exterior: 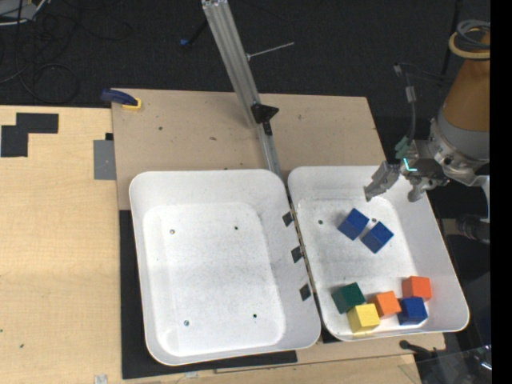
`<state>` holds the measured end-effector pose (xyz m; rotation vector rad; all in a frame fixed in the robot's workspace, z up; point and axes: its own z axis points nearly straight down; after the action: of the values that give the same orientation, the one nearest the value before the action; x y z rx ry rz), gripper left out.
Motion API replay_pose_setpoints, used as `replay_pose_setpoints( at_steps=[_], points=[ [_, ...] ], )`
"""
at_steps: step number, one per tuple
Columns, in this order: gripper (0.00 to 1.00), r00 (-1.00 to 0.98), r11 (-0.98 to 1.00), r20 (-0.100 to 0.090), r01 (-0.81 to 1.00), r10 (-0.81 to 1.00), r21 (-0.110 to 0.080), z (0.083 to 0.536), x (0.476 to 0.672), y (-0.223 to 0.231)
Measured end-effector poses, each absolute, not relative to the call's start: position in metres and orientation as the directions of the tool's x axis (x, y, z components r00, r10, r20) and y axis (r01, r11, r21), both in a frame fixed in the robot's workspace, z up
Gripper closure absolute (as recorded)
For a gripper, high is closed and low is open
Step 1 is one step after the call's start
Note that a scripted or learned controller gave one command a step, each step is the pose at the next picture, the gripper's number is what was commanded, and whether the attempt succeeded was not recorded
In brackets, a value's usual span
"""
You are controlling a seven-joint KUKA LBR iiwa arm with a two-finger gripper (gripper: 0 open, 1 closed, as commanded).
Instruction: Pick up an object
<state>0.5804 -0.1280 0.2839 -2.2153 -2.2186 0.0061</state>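
Note:
My gripper (pixel 398 186) hangs over the far right part of the right bin (pixel 320 186), open, with nothing between its two fingers. Just below and left of it lie two blue blocks, one (pixel 353 224) touching the other (pixel 378 236). Along the bin's near edge sit a dark green block (pixel 348 296), a yellow block (pixel 364 317), an orange block (pixel 387 302), a red-orange block (pixel 417 287) and a third blue block (pixel 413 310), packed close together.
The left bin (pixel 212 270) lies beside the right one, joined by black clips (pixel 296 253). A slanted metal rail (pixel 240 70) rises behind the bins. The arm's grey and orange wrist (pixel 468 94) stands at the right.

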Motion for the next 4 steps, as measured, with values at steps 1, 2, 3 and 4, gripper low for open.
replay_pose_setpoints(
  at_steps=[1, 2, 3, 4],
  points=[
    [0.0, 0.0, 0.0, 0.001, 1.0, 1.0, -0.003, 0.286, 0.581, -0.129],
    [0.0, 0.001, -0.001, 0.001, 1.0, 1.0, -0.008, 0.241, 0.579, -0.124],
    [0.0, 0.001, -0.001, 0.001, 1.0, 1.0, -0.009, 0.192, 0.576, -0.132],
    [0.0, 0.001, -0.001, 0.002, 1.0, 1.0, -0.009, 0.147, 0.572, -0.131]
  ],
)
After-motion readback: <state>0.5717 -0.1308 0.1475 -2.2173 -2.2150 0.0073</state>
